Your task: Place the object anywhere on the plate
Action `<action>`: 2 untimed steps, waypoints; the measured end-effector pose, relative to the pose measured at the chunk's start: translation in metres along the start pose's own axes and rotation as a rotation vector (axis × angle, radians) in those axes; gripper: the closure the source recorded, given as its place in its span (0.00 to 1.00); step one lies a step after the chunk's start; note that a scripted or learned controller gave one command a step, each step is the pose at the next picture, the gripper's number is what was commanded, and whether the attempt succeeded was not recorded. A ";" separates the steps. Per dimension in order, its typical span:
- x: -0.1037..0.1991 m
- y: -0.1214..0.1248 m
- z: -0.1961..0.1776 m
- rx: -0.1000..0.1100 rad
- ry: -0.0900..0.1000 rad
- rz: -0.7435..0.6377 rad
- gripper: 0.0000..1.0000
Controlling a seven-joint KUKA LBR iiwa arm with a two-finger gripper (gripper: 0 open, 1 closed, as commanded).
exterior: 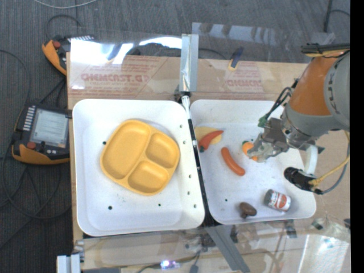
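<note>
The tool (260, 151) is down inside the right bin (296, 209), and a small orange object (247, 147) sits right at its tip, touching or all but touching it on the side facing the left bin; whether the object is actually caught between the tool's parts or merely beside them cannot be told from this slanted look, nor whether the tool is open or closed. Just beyond the orange object, further from the arm, lies a red sausage-shaped piece (233, 161), and past that, against the bin's inner wall, a yellow and red wedge (208, 137). Nearer the camera than the tool rest a small can with a red and white label (277, 200), its lettering too small to read, and a brown lump (247, 210). Well away from the tool, across the divide, the yellow sectioned plate (140, 156) lies in the left bin (91, 209). On the cardboard (114, 75) behind the bins, faint red mirrored lettering shows but cannot be read with confidence.
</note>
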State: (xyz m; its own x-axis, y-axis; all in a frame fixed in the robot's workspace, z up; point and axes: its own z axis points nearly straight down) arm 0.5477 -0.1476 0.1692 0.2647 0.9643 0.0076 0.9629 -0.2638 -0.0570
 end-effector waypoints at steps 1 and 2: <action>0.044 0.009 -0.030 -0.050 -0.008 0.002 1.00; 0.100 0.026 -0.010 -0.050 -0.014 -0.043 1.00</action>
State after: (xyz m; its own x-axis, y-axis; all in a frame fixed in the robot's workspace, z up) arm 0.6000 -0.0587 0.1789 0.2224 0.9749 -0.0045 0.9749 -0.2224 -0.0073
